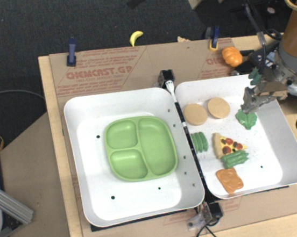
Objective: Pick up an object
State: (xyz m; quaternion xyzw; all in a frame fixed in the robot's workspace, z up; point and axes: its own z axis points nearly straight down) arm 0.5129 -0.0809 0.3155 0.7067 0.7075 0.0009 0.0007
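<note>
White bins side by side on a cardboard-topped bench. Left bin (pixel 82 151) holds a light green divided plate (pixel 140 147), three compartments, lying flat near the middle.

Right bin (pixel 288 151) holds toy food: two tan round cookies (pixel 207 111) near the top left, touching or just beside each other; a green ridged piece (pixel 199 141) by the bin's left wall; a pizza slice (pixel 227 144) near the middle; a green pod-like piece (pixel 235 158) just below the pizza, touching it; an orange-brown toast-like piece (pixel 230 180) at the bottom.

Arm comes in from the right, grey with an orange-brown upper part. Gripper (pixel 246 109) sits over the upper right of the right bin, fingers pointing down-left. Green leafy toy (pixel 247 119) sits right at the fingertips, near the bin's right half, apart from the cookies. Cannot tell if the fingers are apart or closed, and cannot tell if the green toy is between them or just lying under them on the bin floor.

Outside the bins: orange toy fruit (pixel 232 56) on the cardboard beyond the right bin, yellow banana-like toy (pixel 136 36) at the far edge of the board, blue clamp (pixel 71 53) at the far left corner.
</note>
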